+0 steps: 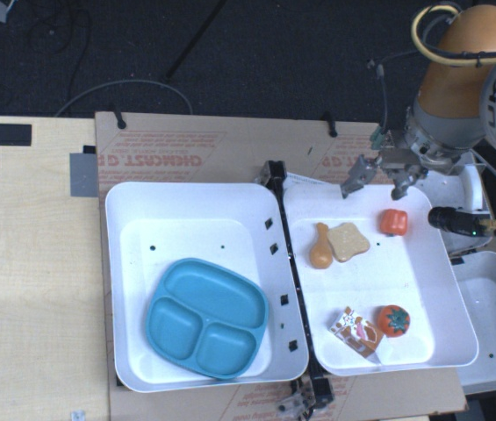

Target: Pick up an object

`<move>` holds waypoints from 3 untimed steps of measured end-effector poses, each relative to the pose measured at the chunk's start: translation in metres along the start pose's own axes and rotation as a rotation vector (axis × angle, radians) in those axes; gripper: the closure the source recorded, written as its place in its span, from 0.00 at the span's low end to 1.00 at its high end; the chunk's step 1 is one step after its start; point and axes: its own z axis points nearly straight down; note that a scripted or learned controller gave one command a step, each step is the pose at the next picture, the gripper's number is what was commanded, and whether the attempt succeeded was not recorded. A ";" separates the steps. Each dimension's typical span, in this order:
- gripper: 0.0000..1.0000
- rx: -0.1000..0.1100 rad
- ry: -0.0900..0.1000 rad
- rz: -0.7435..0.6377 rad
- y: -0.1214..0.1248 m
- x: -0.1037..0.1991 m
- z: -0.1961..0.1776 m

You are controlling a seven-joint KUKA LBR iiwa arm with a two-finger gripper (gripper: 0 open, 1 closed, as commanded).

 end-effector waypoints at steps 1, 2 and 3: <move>0.00 -0.013 -0.001 -0.002 0.002 0.000 -0.008; 0.00 -0.007 -0.001 -0.002 0.005 0.004 0.056; 0.00 -0.007 0.000 0.000 0.002 0.011 0.118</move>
